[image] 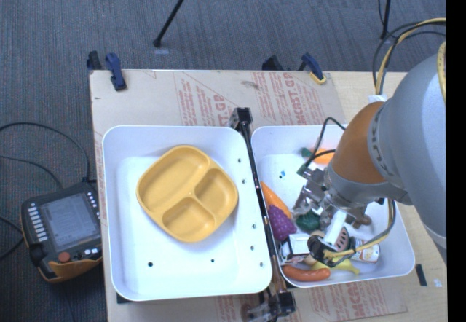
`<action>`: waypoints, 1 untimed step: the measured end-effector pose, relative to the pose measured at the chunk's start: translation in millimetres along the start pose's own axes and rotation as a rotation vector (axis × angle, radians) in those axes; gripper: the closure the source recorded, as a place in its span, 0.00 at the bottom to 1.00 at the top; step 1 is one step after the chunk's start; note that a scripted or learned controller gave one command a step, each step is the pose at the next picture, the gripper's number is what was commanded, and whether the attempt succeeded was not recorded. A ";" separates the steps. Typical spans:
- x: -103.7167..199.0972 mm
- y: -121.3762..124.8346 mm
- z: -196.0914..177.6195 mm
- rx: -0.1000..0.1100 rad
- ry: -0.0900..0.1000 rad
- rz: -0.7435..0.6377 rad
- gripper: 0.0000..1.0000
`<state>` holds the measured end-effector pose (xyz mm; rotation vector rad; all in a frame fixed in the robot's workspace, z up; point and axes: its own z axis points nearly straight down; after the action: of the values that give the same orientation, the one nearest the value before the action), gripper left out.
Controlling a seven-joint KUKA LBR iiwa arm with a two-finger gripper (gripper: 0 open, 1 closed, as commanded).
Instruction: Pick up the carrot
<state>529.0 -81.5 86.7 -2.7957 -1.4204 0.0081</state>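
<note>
The carrot [274, 199] is a short orange piece lying at a slant against the left wall of the right bin [277, 140]. Just below it sits a purple bunch of grapes [281, 223]. My gripper [312, 205] hangs low over the middle of the right bin, a little to the right of the carrot and apart from it. A dark green item [307, 222] lies right under the gripper. The arm's grey body and orange band cover the bin's right half.
The left bin [120, 240] holds a yellow divided plate [188, 193]. A red sausage-like piece [306, 275], a yellow banana-like piece [339, 262] and other small toys crowd the right bin's front. A black divider [255, 167] runs between the bins.
</note>
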 end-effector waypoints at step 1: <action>35.4 -64.3 -101.8 0.000 0.005 0.099 1.00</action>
<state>498.7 -15.3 189.0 -2.8602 -1.2798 0.0020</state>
